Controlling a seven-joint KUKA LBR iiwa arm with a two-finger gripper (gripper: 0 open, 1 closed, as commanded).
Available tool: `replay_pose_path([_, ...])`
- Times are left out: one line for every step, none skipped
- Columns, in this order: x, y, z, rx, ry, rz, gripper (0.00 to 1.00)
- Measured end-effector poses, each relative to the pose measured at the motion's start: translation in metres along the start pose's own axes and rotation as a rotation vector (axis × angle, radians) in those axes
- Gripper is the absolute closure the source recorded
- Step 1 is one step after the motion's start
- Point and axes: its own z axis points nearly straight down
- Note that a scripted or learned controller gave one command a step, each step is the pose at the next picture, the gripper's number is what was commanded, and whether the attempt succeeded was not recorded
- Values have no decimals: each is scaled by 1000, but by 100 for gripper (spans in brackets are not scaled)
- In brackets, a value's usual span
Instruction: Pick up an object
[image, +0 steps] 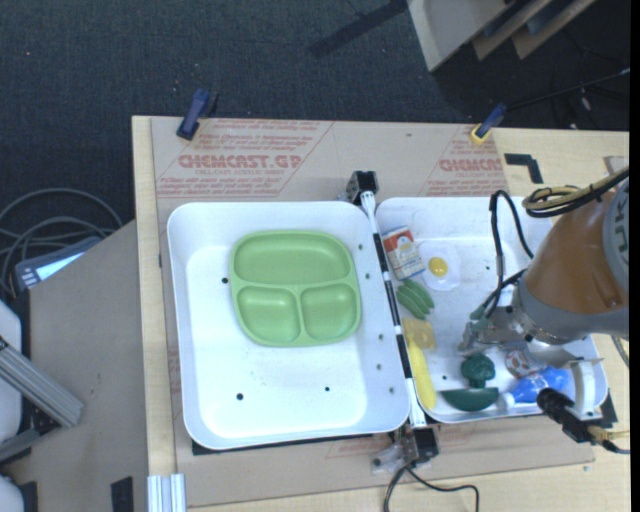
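Nearest me, a dark green curved piece (470, 399) lies at the right bin's (455, 216) front edge, with a round dark green object (479, 369) just behind it. The gripper (490, 335) hangs just above that round one; its state I cannot tell. Farther back sit a yellow ball (438, 267) and a small carton (402, 251). A green divided tray (295, 286) lies in the left bin (200, 400).

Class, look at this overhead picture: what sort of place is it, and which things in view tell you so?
Probably a robotics lab bench. A grey arm with an orange band reaches over two shallow white plastic bins clamped to a protective-film-covered board; loose cables lie on dark carpet beside it.
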Motion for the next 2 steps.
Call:
replay_pose_path([0, 0, 0, 1, 0, 0, 0])
replay_pose_path([-51, 72, -51, 0, -1, -1, 0])
